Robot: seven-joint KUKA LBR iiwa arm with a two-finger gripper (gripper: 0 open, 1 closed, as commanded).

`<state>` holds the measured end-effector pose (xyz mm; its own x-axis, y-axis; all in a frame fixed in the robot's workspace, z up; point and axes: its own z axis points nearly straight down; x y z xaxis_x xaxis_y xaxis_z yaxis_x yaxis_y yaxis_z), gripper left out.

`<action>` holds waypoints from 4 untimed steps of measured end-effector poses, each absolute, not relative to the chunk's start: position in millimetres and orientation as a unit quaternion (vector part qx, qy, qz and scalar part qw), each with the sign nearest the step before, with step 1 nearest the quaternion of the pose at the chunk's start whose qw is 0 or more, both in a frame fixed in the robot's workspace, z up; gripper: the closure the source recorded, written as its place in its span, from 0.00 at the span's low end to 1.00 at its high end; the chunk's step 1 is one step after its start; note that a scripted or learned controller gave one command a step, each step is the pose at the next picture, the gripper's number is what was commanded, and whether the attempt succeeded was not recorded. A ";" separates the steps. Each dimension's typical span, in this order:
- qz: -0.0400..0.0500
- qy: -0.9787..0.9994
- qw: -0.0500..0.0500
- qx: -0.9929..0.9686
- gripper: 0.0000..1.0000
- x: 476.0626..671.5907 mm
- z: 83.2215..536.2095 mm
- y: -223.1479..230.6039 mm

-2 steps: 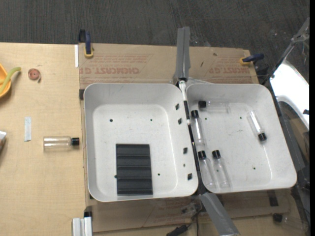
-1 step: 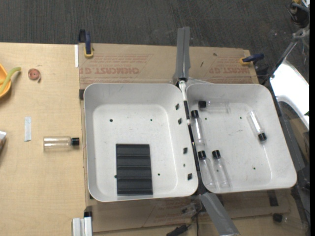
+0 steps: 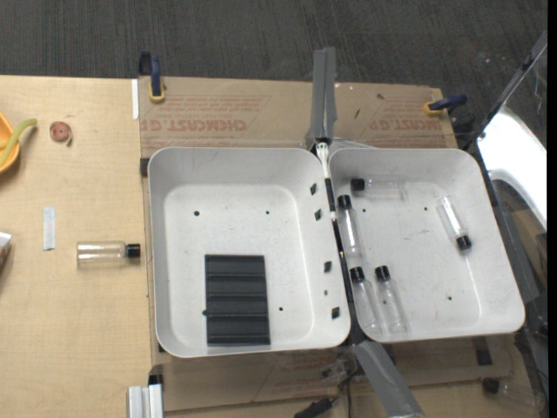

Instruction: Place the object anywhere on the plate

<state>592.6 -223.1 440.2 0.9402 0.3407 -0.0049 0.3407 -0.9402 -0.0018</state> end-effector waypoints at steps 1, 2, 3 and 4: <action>0.002 -0.101 0.000 -0.995 0.00 644.4 438.9 -187.0; 0.003 -0.190 0.001 -0.982 0.00 614.3 440.0 -222.7; 0.003 -0.141 0.000 -0.990 0.00 651.7 439.2 -221.2; 0.003 -0.112 0.001 -0.994 0.00 568.2 440.1 -222.5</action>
